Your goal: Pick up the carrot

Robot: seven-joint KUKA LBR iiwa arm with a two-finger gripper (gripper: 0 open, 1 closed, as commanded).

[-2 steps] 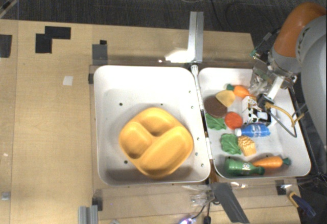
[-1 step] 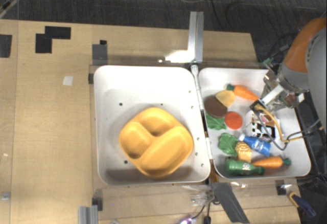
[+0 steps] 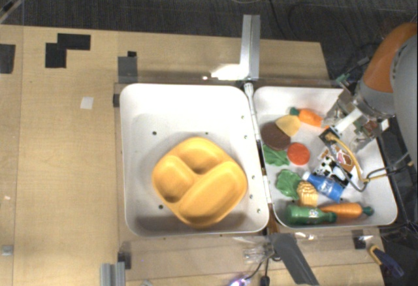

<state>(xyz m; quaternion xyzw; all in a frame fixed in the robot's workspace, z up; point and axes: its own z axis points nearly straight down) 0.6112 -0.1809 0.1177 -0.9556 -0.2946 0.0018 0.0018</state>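
Carrot [image 3: 342, 210] in right bin [image 3: 389, 207]; yellow divided plate [image 3: 199, 181] in left bin [image 3: 137, 147].

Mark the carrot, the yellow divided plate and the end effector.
carrot [image 3: 344, 210]: camera view, middle of its orange body.
yellow divided plate [image 3: 199, 180]: camera view, the ridge between its compartments.
end effector [image 3: 333, 134]: camera view, its tip over the right bin.
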